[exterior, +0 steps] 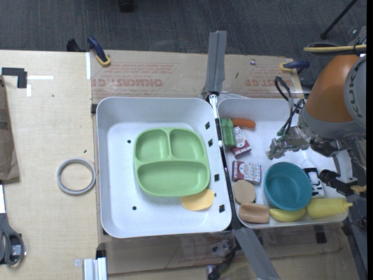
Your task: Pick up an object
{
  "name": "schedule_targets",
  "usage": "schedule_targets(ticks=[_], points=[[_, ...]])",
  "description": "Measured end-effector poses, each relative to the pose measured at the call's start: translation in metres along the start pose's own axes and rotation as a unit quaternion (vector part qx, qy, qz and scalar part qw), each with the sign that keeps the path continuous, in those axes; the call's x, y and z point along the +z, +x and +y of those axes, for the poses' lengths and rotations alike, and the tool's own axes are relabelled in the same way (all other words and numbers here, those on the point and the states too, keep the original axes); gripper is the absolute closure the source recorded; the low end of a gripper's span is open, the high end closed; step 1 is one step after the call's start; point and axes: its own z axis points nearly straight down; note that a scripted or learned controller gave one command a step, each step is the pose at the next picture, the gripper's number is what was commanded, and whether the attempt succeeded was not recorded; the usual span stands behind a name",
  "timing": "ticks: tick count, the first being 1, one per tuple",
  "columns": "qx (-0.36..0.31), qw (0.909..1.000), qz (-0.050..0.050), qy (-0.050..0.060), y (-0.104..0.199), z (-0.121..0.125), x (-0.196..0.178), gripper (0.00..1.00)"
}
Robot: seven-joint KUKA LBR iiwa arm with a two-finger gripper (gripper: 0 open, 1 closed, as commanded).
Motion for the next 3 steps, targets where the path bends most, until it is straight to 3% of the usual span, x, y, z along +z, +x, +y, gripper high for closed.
schedule_targets(ticks=[1,2,3], points=[[0.0,1.0,0.0,0.0,0.0,0.0,0.0,0.0],[-0.024,0.9996,-0.003,-0.012,-0.004,-0.031,0.034,0.0],[-0.025,0.9994,-0.007,-0.022,-0.005,-0.024,0.02,1.0]])
